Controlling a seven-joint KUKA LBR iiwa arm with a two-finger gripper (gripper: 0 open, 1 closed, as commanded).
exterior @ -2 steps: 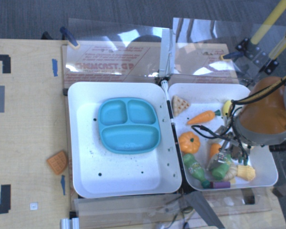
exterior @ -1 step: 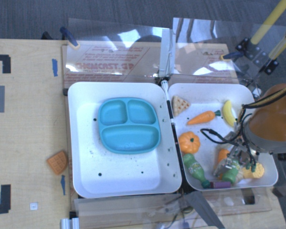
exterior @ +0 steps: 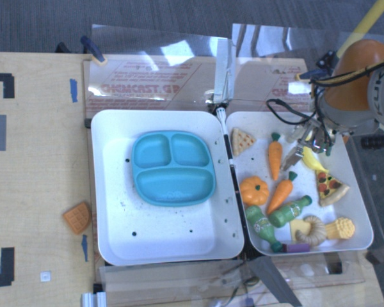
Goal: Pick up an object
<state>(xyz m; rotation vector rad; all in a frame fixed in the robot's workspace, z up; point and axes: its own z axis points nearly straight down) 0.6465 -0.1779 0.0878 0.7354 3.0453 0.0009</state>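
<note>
The end effector (exterior: 305,147), aperture impossible to tell, could snag the crowded yellow plastic banana (exterior: 313,159) beside the orange plastic carrot (exterior: 275,158).

A blue divided plate (exterior: 173,167) sits in the left white bin (exterior: 109,229). A brown waffle piece (exterior: 77,217) lies on the wooden surface (exterior: 32,171) beside that bin.

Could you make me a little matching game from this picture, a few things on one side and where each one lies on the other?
Things:
1. blue divided plastic plate
2. small orange toy pumpkin
3. brown waffle-like toy piece
4. toy pizza slice

Places:
A. on the wooden bench, left of both bins
B. right bin, near its left wall
C. middle of the left bin
D. right bin, near its right wall

Pairs: 1-C, 2-B, 3-A, 4-D
</note>
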